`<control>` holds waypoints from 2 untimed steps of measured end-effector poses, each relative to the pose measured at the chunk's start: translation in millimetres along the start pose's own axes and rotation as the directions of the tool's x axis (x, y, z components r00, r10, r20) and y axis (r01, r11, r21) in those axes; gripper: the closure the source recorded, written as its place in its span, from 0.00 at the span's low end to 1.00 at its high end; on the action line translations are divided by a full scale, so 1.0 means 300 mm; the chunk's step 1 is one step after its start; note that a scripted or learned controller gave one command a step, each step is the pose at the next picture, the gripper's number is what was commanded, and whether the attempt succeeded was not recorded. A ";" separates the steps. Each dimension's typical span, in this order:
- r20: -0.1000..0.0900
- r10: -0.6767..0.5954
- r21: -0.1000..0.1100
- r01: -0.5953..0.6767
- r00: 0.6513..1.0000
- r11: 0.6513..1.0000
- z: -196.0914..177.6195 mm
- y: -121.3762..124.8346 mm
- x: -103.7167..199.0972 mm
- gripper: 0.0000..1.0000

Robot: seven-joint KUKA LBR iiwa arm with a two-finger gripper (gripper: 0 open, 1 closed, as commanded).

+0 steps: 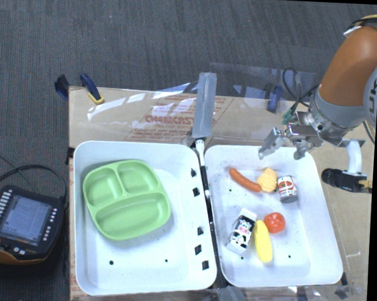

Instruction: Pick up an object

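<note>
Nearest the bench's front edge, in the right bin (324, 218), lie banana (263, 241), milk carton (241, 231) and tomato (274, 222); beyond them sausage (245, 180), corn (268, 179) and can (287, 189). My jaws (287, 145) hang spread apart over the far rim, holding nothing, just behind the corn.

Orange-banded grey arm (353, 67) with metallic end effector (289, 146).

The arm (353, 67) gets chopped off by the top right edge, so most of it is out of frame. The can's (287, 188) label is too small to read, same with the screen on the handheld controller (21, 224) at bottom left.
</note>
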State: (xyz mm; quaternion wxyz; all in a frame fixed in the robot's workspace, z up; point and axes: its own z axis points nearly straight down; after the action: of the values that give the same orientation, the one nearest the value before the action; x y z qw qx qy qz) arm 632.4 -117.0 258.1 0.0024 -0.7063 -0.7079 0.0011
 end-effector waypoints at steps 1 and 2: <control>0.004 -0.213 -0.012 0.214 0.977 0.977 0.531 0.003 -0.018 0.00; 0.004 -0.210 -0.013 0.211 0.978 0.978 0.499 0.006 -0.018 1.00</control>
State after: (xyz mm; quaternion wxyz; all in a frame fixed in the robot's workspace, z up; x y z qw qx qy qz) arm 633.5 -122.3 108.4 -0.0031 -0.6274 -0.7787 -0.0028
